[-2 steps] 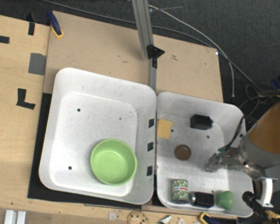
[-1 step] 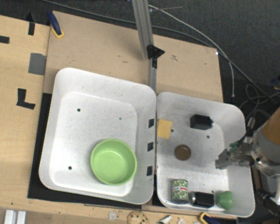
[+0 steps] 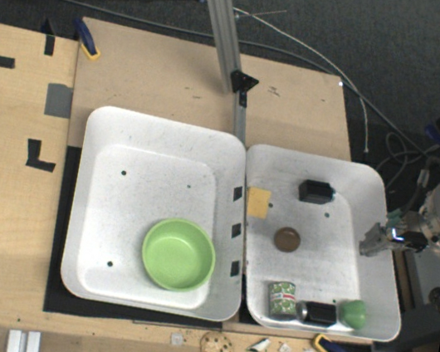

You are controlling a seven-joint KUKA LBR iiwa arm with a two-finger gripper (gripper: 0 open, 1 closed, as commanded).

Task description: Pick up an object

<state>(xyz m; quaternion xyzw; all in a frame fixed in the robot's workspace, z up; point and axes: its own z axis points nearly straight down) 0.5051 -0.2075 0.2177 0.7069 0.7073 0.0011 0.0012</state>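
The right bin [image 3: 347,175] holds several small objects. A black block [image 3: 315,191] lies near its far side, a tan square piece [image 3: 258,202] leans at its left wall, and a brown round lump [image 3: 287,240] sits in the middle. Along the near wall lie a small green-and-white can [image 3: 282,298], a black cylinder [image 3: 318,314] and a green rounded object [image 3: 353,313]. My gripper [image 3: 379,239] hovers at the bin's right rim, apart from all of them, with nothing seen in it.
The left bin [image 3: 118,132] holds a light green bowl [image 3: 178,254] near its front right corner. A metal pole [image 3: 225,33] slants in from the top to the gap between the bins. A cookie-like disc [image 3: 214,348] and scraps lie on the bench in front.
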